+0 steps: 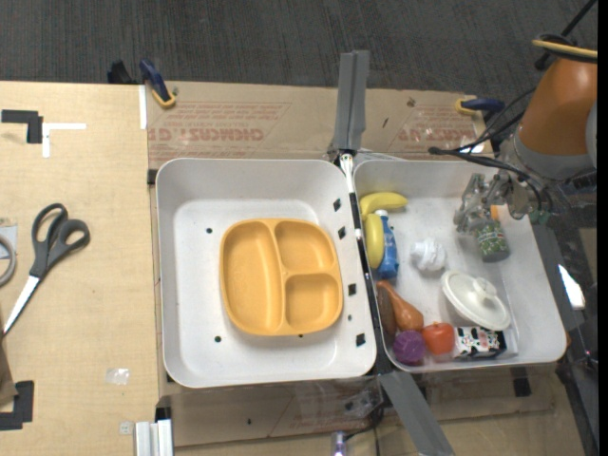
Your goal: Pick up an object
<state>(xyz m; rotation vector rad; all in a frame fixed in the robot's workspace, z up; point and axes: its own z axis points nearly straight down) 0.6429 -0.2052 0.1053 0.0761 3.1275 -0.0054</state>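
My gripper (478,204) hangs over the back right part of the right bin (546,354), below the arm's orange band. A small green jar (492,241) sits just under and to the right of it; contact cannot be made out. The same bin holds a banana (384,200), a second yellow fruit (373,240), a blue bottle (388,257), a white crumpled ball (428,255), a white lidded bowl (475,299), an orange carrot-like piece (399,308), a purple ball (409,348), a red tomato (438,338) and a black-and-white box (480,342).
The left bin (180,283) holds a yellow divided plate (282,275). A grey divider (352,93) stands between the bins at the back. Scissors (47,245) lie on the wooden bench at the far left. Blue clamps (157,82) pin the cardboard behind the bins.
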